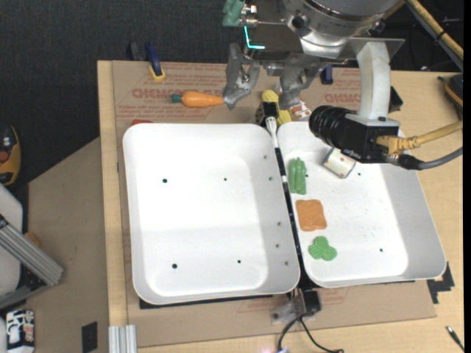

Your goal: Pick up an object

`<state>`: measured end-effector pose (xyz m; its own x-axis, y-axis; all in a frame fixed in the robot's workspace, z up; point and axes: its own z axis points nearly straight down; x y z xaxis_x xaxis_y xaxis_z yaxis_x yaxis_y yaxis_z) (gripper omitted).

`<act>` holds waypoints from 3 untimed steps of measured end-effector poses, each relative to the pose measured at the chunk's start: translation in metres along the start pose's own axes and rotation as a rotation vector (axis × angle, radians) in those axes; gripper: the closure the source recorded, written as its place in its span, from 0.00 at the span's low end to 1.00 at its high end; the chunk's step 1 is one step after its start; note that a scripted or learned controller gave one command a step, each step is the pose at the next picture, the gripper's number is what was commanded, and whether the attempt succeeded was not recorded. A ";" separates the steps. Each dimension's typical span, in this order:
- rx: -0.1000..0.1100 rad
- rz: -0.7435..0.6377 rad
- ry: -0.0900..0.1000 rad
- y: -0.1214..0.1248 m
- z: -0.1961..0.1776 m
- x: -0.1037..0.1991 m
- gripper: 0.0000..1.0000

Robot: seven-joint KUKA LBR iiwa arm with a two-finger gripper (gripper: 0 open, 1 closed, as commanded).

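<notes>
My gripper [263, 90] hangs above the far rim where the two bins meet, its two grey fingers [235, 87] spread wide apart and open, with nothing held between them. In the right bin [383, 219] lie a long green piece [296, 175], a flat orange-brown piece [311, 213], a small green leafy piece [321, 249] and a pale short cylinder [338, 162]. A yellow item [269, 97] and a small red-and-white item [298, 111] sit at the far edge just below the fingers. An orange carrot toy [199, 99] lies on the cardboard behind the left bin [199, 204].
A black cylinder [342, 131] on a white bracket [373, 79] juts from the arm over the right bin's far corner, with cables trailing right. A blue-and-yellow clamp [153, 61] grips the cardboard's far edge. Aluminium framing [26, 252] stands at the left.
</notes>
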<state>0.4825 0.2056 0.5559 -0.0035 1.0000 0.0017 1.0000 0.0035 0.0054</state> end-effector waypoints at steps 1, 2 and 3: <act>-0.004 -0.001 0.002 0.000 -0.011 0.001 1.00; -0.003 -0.001 0.001 0.000 -0.010 0.001 0.00; -0.007 -0.002 0.003 0.001 -0.021 0.002 1.00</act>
<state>0.4832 0.2071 0.5771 -0.0058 1.0000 0.0044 0.9999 0.0058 0.0129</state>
